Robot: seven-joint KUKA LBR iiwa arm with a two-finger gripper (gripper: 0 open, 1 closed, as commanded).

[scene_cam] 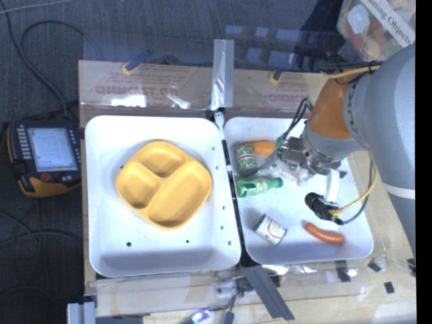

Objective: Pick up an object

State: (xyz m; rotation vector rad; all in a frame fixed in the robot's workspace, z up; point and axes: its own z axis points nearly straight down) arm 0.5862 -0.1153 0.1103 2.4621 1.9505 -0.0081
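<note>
1. My grey arm with its orange band (pixel 335 110) reaches in from the right and hangs over the far half of the right-hand shallow white bin (pixel 358 245).
2. My two-finger gripper (pixel 295 162) points down over the middle of that bin; from this slant I cannot tell how it is set, nor whether anything sits in it.
3. Just to the left of my gripper lies a green plastic bottle (pixel 258 186) on its side, its neck pointing toward me and its base at the bin's left wall.
4. Beyond the bottle, toward the far left corner of the bin, stands a small green-labelled can (pixel 246 158), and an orange carrot-shaped piece (pixel 264 147) lies just beside it, very near my gripper on its far-left side.
5. Nearer the camera, a small white can with a red-marked label (pixel 271 229) lies tilted on the bin floor, apart from my gripper.
6. To the right of that can, near the bin's front right corner, lies a red-orange sausage-shaped toy (pixel 324 233).
7. A black cable fitting (pixel 318 204) hangs off my wrist above the sausage toy.
8. The left-hand white bin (pixel 108 248) holds a yellow three-compartment plastic plate (pixel 163 183), well apart from my gripper.
</note>
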